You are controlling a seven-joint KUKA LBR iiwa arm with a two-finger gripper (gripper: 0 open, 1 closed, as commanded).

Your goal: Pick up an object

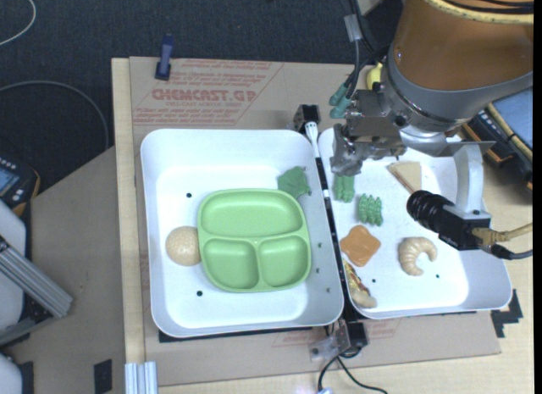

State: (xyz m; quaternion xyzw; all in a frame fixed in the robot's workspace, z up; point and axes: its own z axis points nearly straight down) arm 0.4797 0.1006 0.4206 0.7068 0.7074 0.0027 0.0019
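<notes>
The arm is reaching in from the right and hanging its gripper low over the far left corner of the right-hand bin, right beside the divider where the two bins meet. A small green toy piece is sitting directly under the tip, seemingly touching it, and from where I am standing I cannot tell whether the gripper is clenched on it or merely poised above it, since the wrist is blocking the view. That piece looks to me like the thing being gone for. Nearby a second green, ridged piece is lying just to the right and nearer, an orange toast-like square is lying nearer still, a croissant is resting toward the near right, and a pale wedge is lying at the far side. In the left bin a green divided plate is sitting in the middle with a tan round roll touching its left edge and a leafy green piece at its far right corner. The risk I am seeing is the bin wall: the target is so close to the rim that a finger could be landing on the edge, or nudging the little piece aside so the grasp closes on nothing. The ridged neighbour is close enough to get bumped too.
</notes>
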